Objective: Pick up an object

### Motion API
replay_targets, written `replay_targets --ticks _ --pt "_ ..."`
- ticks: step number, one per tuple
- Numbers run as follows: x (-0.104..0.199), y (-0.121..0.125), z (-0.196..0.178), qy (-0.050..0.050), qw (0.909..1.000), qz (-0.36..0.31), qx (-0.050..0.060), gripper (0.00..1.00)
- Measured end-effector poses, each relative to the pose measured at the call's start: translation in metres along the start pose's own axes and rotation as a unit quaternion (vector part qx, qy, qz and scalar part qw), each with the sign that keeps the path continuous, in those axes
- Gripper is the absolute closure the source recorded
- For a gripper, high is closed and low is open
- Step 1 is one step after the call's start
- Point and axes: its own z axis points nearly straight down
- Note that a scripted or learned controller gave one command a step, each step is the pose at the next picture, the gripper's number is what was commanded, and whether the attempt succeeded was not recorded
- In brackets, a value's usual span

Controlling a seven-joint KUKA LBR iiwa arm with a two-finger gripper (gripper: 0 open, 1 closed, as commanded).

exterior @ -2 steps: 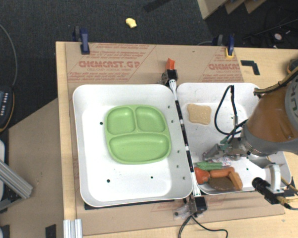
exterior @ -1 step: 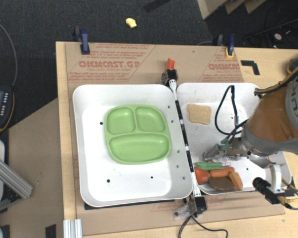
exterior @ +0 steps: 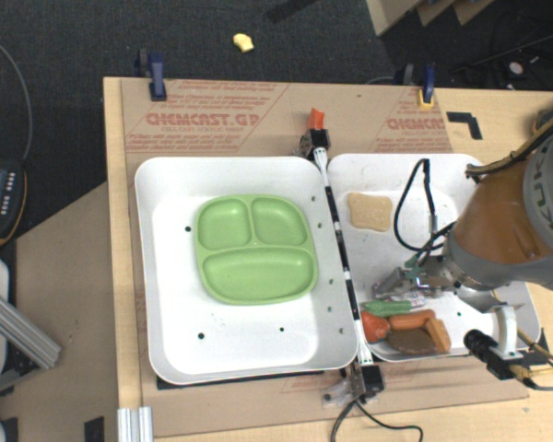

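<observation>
Objects for picking lie in the right bin, bunched along its near edge: an orange carrot-like piece with a green end, a red bit at the near left corner, and a brown lump against the near wall. From my seat I see the gripper low over that pile, just above the carrot piece, but whether the fingers are spread or closed I cannot tell (metal and cable blur together there). Behind it the grey arm with its orange band comes in from the right. A tan sponge-like square sits toward the far left corner of the same bin. The left bin holds a green divided plate, near its middle.
</observation>
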Motion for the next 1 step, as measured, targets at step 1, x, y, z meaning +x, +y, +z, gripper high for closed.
replay_targets --ticks 1 --pt "-0.0146 0.1218 -0.018 -0.001 1.0 -0.003 -0.002 0.0"
